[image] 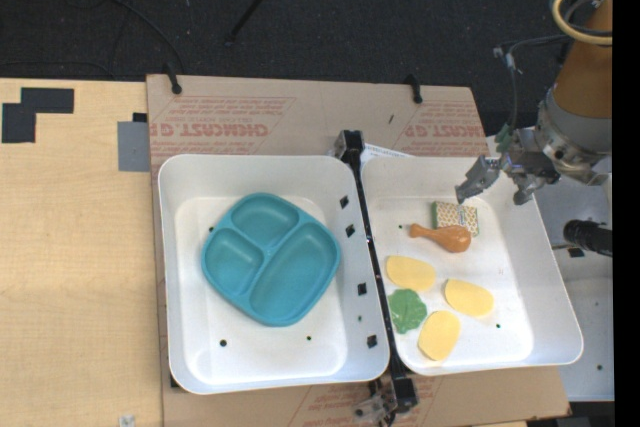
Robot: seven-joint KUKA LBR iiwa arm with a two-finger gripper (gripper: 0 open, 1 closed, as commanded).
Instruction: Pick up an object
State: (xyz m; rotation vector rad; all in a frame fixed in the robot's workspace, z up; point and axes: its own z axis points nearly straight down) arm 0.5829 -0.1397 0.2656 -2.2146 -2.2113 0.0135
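The right bin (pixel 552 283) holds several toy foods: an orange drumstick (pixel 443 236), a patterned cracker-like square (pixel 456 217), three yellow slices (pixel 411 272) (pixel 469 297) (pixel 439 336) and a green leafy piece (pixel 406 310). My gripper (pixel 497 181) hangs over the bin's far right corner, above and to the right of the square. Its fingers (pixel 474 181) are spread apart with nothing between them.
The left bin (pixel 178 245) carries a teal divided plate (pixel 270 257). A black divider (pixel 362 245) runs between the two bins. Cardboard lies under the bins, and a wooden bench top extends to the left. Cables hang at the far right by the arm.
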